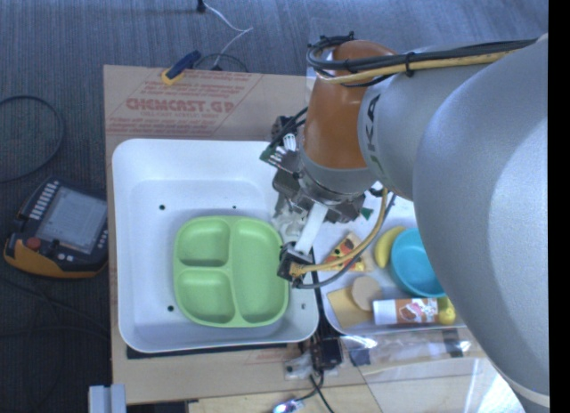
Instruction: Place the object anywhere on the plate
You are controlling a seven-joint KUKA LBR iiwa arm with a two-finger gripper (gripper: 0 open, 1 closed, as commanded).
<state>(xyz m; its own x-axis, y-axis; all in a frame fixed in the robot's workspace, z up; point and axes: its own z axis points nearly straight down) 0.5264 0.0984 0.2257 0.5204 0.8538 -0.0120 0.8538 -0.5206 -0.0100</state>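
The bench [183, 104] is covered by a brown cardboard sheet printed with red lettering, and two shallow white bins sit on it side by side. The left bin [147, 189] lies fully on the cardboard, while the right bin [343, 318] touches it along their shared edge. A small blue-and-yellow item [181, 65] rests at the cardboard's far edge, well apart from both bins.
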